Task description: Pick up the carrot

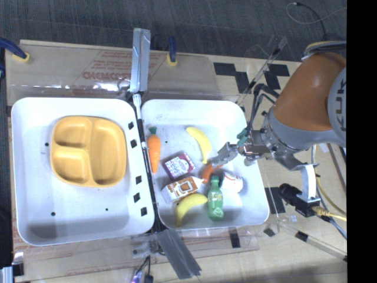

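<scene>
1. Carrot (154,150) is a smooth, tapered orange cone with a small green top, lying lengthwise against the left wall of the right bin (177,108), green end pointing away from the camera

2. Both bins are shallow white trays with rounded corners, standing side by side on the counter (247,69), which looks like pale board printed with black squares

3. Left bin (29,175) carries one yellow plate (89,150), a matte, rounded square moulded into three compartments, well away from the carrot

4. Two bananas share the carrot's bin: one curved yellow banana (199,141) to the carrot's right, and a second banana (188,206) nearer the camera than the carrot

5. Two small boxes lie just right of the carrot's tip: a purple carton (178,165) and an orange-and-white carton (182,188)

6. One green bottle (215,199) stands at the second banana's right end; a small white and red item (233,183) sits beyond it, too blurred to name

7. End effector (213,163) hangs well to the right of the carrot, past the purple carton; its grey fingers point down-left over an orange object (207,171), and whether they are parted cannot be told

8. Open white floor lies above the carrot's green top; its left side is tight to the wall
</scene>
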`<move>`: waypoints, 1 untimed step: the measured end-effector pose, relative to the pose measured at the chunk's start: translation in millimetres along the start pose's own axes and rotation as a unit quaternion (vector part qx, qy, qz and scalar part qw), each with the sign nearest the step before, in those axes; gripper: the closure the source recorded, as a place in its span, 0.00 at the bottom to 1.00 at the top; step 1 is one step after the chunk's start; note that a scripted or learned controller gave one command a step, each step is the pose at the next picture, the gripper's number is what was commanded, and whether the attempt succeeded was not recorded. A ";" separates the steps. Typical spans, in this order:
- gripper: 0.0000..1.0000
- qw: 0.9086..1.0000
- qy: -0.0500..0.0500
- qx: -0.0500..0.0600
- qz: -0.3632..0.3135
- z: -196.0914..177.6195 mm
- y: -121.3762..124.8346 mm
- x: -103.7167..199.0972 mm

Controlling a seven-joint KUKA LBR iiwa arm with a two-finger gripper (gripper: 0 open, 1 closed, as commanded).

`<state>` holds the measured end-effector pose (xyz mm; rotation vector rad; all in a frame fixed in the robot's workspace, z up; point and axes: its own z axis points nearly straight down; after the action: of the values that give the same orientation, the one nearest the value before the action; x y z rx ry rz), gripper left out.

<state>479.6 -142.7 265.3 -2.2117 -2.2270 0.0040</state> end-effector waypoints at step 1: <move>0.00 0.999 -0.001 -0.002 -0.036 -6.5 15.9 -52.2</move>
<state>495.9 -194.8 271.7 -2.1325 -2.3070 0.0016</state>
